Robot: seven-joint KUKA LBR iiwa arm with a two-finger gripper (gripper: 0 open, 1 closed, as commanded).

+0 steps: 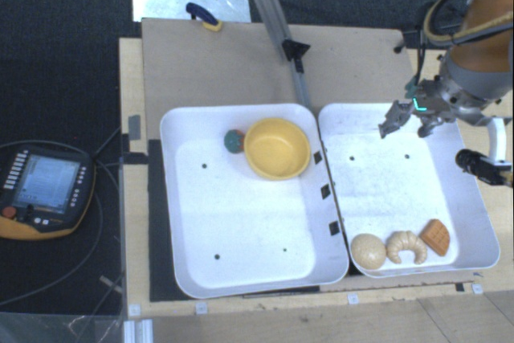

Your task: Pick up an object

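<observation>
Hovering over the far right corner of the right bin [474,197], my gripper [411,123] hangs with its two fingers spread apart and nothing between them. No writing or brand can be read anywhere; the screen of the teach pendant [44,190], far off to my left on the dark floor, is too blurred to make out.

Counting from where I hang: three food items lie in a row along the near edge of the bin below me, well apart from my fingers. They are one round bun [369,251], one croissant [408,246] just beside it, and one waffle piece [436,236] at the row's right end. These are the nearest things to pick.

In the left bin [201,253], across the divide from me, sits one yellow bowl [277,148] with one small teal ball [234,140] touching its left side. Beyond the bins, one blue-and-yellow clamp [204,15] grips the far edge of the board.
</observation>
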